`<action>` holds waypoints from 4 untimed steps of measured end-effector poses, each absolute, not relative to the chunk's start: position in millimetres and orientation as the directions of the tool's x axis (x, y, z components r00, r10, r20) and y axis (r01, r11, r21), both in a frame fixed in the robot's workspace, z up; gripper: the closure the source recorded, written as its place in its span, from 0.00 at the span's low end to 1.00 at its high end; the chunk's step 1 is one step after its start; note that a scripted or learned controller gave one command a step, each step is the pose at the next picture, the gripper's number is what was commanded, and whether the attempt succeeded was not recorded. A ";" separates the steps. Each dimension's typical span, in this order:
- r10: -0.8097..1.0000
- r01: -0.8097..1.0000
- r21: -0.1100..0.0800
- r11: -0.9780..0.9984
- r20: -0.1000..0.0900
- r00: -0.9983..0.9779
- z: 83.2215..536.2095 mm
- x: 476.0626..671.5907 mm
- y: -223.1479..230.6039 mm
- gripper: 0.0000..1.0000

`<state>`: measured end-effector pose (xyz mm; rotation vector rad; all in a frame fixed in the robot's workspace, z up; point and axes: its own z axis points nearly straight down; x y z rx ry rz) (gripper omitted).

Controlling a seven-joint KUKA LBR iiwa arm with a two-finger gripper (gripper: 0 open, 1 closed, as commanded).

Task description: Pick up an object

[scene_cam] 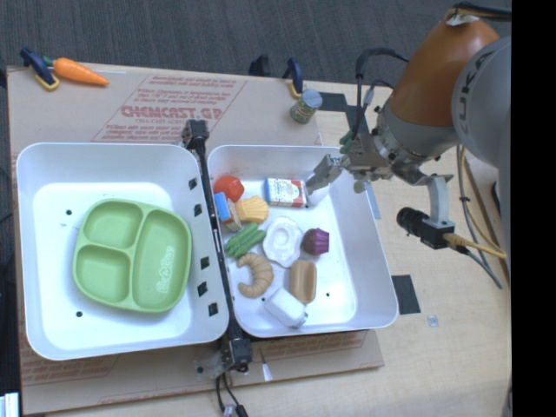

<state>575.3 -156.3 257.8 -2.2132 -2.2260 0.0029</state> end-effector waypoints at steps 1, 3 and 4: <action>1.000 1.000 0.003 0.006 -0.003 -0.006 438.5 543.1 -163.0 0.00; 1.000 1.000 0.010 0.011 -0.005 -0.011 543.7 478.0 -173.7 1.00; 1.000 1.000 -0.003 0.006 0.000 -0.006 365.4 476.4 -124.0 1.00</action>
